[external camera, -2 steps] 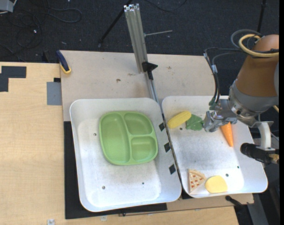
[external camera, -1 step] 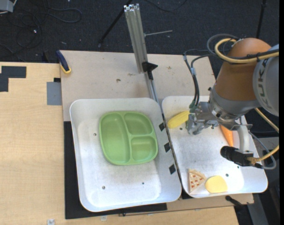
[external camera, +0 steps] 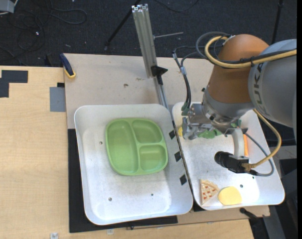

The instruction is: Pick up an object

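Two shallow white plastic bins sit side by side on the bench. The left bin (external camera: 91, 193) contains a light green three-compartment plastic plate (external camera: 136, 146), positioned toward its upper half. The right bin (external camera: 263, 190) contains a triangular toy pizza slice (external camera: 207, 191) and a round yellow object (external camera: 229, 196), just beside each other at its near edge. The two-finger gripper (external camera: 193, 128) of the grey arm with the orange band (external camera: 235, 76) is positioned low over the right bin's upper left area, where a green item (external camera: 209, 133) is partly visible beneath it.
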Available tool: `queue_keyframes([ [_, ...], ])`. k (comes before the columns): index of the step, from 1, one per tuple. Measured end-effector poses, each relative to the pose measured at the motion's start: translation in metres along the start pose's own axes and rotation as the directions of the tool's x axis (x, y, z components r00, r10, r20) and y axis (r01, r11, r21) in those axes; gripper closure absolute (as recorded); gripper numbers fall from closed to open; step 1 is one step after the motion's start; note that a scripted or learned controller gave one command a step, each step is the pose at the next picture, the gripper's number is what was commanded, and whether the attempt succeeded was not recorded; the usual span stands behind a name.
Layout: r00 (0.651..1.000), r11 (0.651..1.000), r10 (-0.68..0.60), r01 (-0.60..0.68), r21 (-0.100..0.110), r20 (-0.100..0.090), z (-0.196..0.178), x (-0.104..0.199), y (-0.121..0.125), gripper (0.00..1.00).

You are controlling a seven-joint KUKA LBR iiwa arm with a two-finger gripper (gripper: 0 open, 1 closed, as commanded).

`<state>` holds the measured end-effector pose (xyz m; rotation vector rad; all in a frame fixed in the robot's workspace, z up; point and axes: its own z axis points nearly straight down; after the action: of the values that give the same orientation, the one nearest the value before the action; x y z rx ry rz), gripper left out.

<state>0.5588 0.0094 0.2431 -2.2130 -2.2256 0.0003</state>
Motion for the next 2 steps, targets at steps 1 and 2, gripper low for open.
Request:
queue_keyframes([
  [1,1.000,1.000,0.000,0.000,0.000,0.001,-0.004,0.052,0.005,1.00],
  [2,1.000,1.000,0.001,-0.001,0.003,0.001,0.009,0.095,0.006,1.00],
])
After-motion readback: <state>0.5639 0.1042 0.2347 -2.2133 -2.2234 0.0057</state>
